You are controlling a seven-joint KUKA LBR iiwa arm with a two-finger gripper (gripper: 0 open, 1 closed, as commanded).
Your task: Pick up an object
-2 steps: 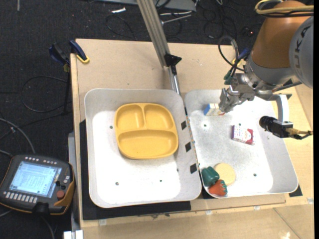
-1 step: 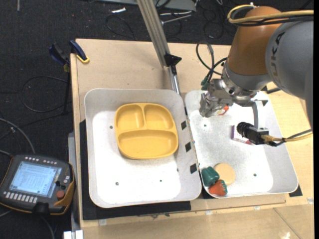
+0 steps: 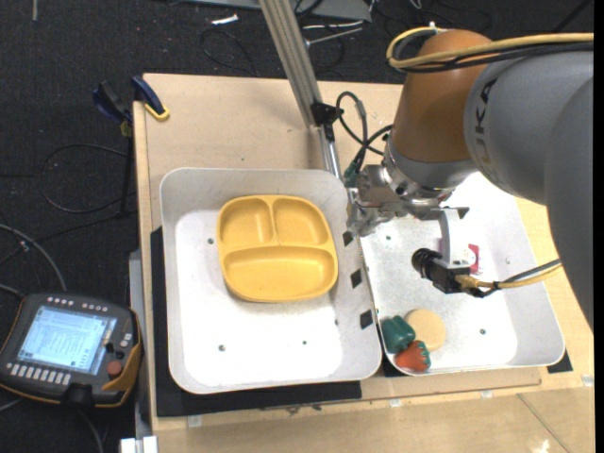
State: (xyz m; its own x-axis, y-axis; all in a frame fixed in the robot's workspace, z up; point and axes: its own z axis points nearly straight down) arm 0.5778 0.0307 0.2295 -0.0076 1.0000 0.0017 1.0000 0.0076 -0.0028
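The gripper (image 3: 376, 210) hangs low over the near-left part of the right bin (image 3: 528, 333), by the wall it shares with the left bin (image 3: 189, 347); from here I cannot tell how it is set, since the wrist hides it. Nothing shows beneath it. The likeliest pickings, a small green toy (image 3: 396, 329), a red one (image 3: 412, 355) touching it and a tan round piece (image 3: 427, 326) just beside, cluster in that bin's front corner, toward the camera from the tool. A yellow divided plate (image 3: 276, 248) lies in the left bin, long axis roughly left to right. The arm's grey casing (image 3: 528, 111) bears letters, partly cut, seemingly "KUKA".
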